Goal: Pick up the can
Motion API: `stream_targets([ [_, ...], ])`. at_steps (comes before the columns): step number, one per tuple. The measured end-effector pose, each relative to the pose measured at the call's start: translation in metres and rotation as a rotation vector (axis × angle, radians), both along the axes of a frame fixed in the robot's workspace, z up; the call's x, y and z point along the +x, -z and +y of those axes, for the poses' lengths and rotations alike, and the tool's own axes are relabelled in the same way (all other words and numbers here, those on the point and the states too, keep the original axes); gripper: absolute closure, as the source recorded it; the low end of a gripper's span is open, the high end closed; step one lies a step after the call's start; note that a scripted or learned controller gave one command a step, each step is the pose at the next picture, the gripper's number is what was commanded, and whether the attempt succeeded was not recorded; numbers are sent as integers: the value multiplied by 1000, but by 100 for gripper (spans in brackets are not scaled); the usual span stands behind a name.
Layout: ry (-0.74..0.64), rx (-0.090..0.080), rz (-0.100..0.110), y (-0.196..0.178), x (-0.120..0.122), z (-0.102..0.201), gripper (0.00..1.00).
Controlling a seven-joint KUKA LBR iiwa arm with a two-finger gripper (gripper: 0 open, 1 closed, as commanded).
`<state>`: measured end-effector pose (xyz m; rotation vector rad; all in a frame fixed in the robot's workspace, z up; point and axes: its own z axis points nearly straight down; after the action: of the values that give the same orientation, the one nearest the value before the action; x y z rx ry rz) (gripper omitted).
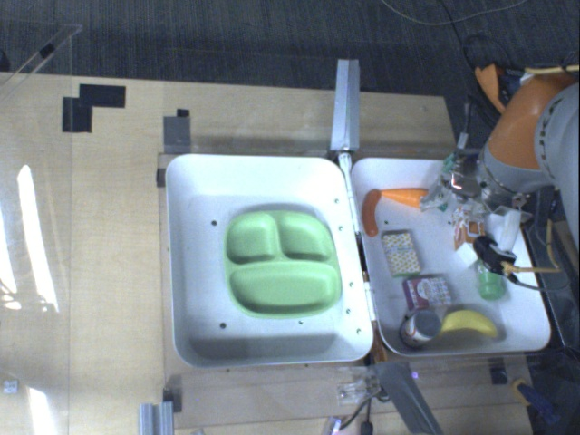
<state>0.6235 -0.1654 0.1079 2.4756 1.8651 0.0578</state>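
One can (419, 327), one banana (469, 323), one carrot (404, 198).
The can lies well below-left of the gripper (464, 208), whose grip cannot be told; no label reads.

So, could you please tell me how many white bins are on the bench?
2. The left bin holds a green divided tray. The right bin sits directly beside it and holds the can, a banana and other small items.

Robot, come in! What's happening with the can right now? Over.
Gripper hovering over right bin's far end. Can lies at the near edge, untouched. Banana right against it, purple packet just behind.
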Motion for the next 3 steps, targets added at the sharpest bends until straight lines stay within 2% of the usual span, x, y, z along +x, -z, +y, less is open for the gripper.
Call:
stream_targets([
  [1,-1,-12,-4,-13,1,-6,100],
  [2,-7,-9,-11,-18,5,-1,0],
  [3,-17,9,51,-64,7,-12,0],
])
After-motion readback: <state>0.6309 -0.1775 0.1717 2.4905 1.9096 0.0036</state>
